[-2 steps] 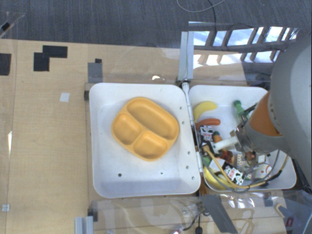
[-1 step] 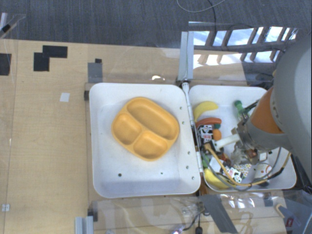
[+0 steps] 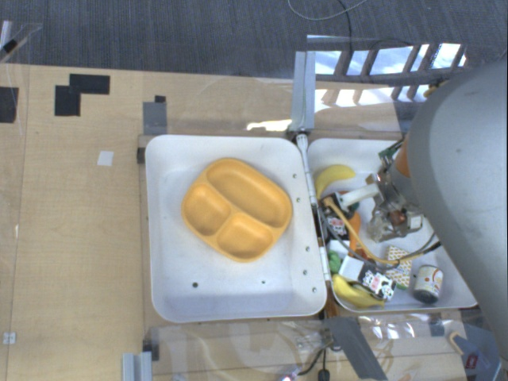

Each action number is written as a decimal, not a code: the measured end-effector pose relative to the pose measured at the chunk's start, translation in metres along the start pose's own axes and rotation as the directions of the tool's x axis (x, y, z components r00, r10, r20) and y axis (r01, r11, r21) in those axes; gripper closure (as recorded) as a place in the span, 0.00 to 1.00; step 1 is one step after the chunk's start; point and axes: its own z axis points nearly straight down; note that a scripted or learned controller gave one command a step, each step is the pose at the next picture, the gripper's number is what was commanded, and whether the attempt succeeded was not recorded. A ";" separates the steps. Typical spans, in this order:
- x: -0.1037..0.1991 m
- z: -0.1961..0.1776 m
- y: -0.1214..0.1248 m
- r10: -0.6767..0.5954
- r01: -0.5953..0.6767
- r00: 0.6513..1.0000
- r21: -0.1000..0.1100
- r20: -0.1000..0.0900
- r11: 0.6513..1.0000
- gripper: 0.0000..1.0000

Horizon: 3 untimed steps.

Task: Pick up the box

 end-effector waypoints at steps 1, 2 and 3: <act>0.002 -0.011 -0.001 -0.010 0.010 1.000 0.000 -0.002 1.000 1.00; -0.033 -0.051 -0.012 -0.310 0.310 0.951 0.005 0.005 0.951 1.00; -0.060 -0.002 -0.007 -0.573 0.573 0.820 -0.007 -0.005 0.820 1.00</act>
